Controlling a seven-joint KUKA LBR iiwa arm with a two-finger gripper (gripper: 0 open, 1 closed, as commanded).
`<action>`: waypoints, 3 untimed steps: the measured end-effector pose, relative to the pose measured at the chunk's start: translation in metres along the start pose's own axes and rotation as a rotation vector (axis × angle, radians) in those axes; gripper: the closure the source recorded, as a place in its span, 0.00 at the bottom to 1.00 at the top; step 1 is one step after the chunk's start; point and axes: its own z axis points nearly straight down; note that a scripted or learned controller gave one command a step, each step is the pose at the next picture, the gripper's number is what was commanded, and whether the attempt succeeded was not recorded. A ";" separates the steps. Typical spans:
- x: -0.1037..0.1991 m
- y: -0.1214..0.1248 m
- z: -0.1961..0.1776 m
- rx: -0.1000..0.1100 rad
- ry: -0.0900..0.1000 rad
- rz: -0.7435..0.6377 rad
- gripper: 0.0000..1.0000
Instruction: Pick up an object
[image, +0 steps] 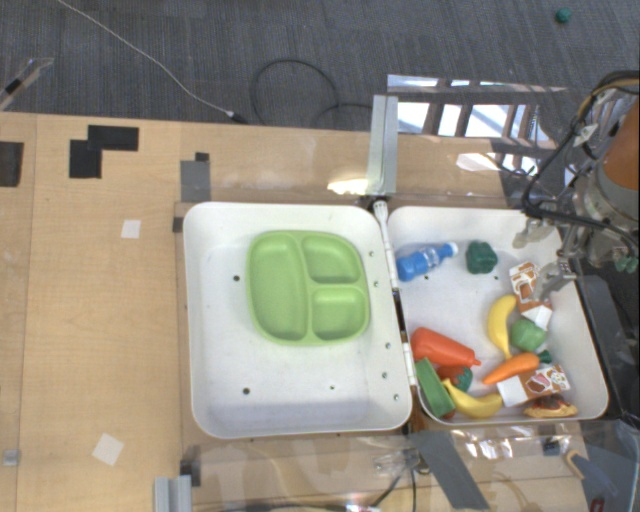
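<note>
The right bin (450, 300) holds several toy foods. A blue bottle (424, 260) and a dark green piece (481, 257) lie near its far side. A yellow banana (500, 323), an orange carrot (510, 368) and a red pepper (443, 348) sit lower down, with a second banana (472, 402) by the near wall. My gripper (540, 257) hangs over the bin's far right corner, just above a small printed packet (525, 280). Its fingers (521, 237) stand apart with nothing between them.
The left bin (215, 390) holds a green divided plate (307, 286). More small packets (548, 380) and a green piece (433, 387) crowd the right bin's near right corner. A metal frame (380, 140) stands behind the bins. Cables trail from the arm (610, 170) at the right.
</note>
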 end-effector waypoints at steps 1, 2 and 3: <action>0.017 -0.005 0.109 0.001 -0.003 -0.129 0.00; -0.066 -0.011 0.120 0.003 0.008 -0.033 0.00; -0.048 0.086 0.119 -0.004 -0.005 -0.119 0.00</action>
